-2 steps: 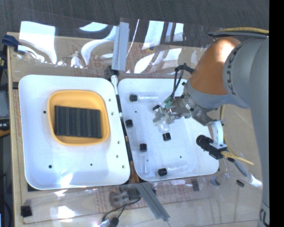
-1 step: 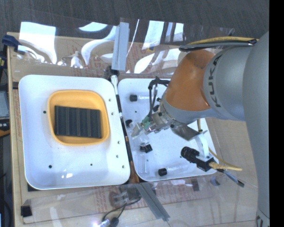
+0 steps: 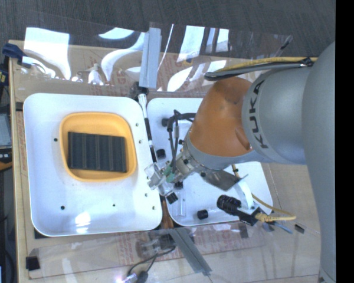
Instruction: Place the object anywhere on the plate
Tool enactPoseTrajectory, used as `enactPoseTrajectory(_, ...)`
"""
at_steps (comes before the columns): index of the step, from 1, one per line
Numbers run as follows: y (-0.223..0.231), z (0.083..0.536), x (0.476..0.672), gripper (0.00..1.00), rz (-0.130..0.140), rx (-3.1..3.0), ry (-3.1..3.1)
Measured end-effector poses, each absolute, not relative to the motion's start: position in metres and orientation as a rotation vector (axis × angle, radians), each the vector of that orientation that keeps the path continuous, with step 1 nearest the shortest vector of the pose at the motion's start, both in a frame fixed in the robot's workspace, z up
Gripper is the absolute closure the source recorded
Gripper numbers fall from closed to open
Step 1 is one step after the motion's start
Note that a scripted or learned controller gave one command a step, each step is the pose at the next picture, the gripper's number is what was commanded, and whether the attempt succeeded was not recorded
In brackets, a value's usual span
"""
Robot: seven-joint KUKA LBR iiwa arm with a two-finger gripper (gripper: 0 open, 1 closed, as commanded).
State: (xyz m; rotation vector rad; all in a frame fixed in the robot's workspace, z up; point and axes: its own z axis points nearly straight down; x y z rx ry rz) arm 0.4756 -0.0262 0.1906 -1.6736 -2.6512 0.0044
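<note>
Gripper (image 3: 159, 178) at right bin's (image 3: 256, 217) left edge, grasp indiscernible; risk: reaching yellow plate (image 3: 76, 170) empty-handed.

Grey KUKA-marked arm (image 3: 283, 117), orange band (image 3: 221, 119), black cables.

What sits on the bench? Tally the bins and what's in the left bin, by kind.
White bins: 2
Yellow plate: 1
Dark ridged slab on the plate: 1
Total: 4

text: "KUKA" | on: grey arm (image 3: 283, 117) — black letters — reads sideways
</note>
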Motion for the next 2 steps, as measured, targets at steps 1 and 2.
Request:
enactPoseTrajectory(1,0.0057,0.1908,0.5354,1.00,0.003,-1.547,-2.731)
enactPoseTrajectory(2,0.0054,0.1909,0.5354,0.00,0.003,-1.548,-2.731)
